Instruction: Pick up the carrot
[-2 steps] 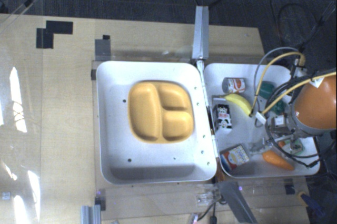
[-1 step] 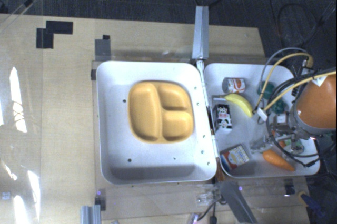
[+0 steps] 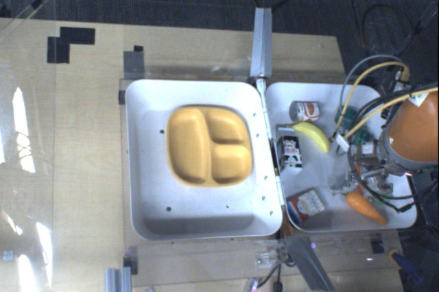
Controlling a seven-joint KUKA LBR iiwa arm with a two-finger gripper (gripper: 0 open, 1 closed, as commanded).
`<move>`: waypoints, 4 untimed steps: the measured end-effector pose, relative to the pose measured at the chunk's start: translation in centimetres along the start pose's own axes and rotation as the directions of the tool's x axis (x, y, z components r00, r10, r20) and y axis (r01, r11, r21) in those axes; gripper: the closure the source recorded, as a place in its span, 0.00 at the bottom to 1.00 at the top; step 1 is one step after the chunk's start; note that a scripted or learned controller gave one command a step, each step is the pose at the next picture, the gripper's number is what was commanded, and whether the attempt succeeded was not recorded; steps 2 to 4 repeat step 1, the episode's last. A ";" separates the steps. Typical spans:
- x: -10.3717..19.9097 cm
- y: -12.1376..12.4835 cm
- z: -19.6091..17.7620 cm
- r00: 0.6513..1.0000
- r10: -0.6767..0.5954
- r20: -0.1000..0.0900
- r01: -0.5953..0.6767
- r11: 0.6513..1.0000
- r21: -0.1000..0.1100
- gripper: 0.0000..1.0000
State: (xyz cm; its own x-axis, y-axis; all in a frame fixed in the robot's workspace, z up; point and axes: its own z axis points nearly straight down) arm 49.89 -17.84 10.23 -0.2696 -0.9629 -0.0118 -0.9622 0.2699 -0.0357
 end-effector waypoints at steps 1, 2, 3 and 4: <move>-3.0 1.4 -10.4 0.980 0.198 -0.014 -0.198 0.980 -0.024 1.00; -3.0 1.4 -10.4 0.980 0.198 -0.014 -0.198 0.980 -0.024 1.00; -3.0 1.4 -10.4 0.980 0.198 -0.014 -0.198 0.980 -0.024 1.00; -3.0 1.4 -10.4 0.980 0.198 -0.014 -0.198 0.980 -0.024 1.00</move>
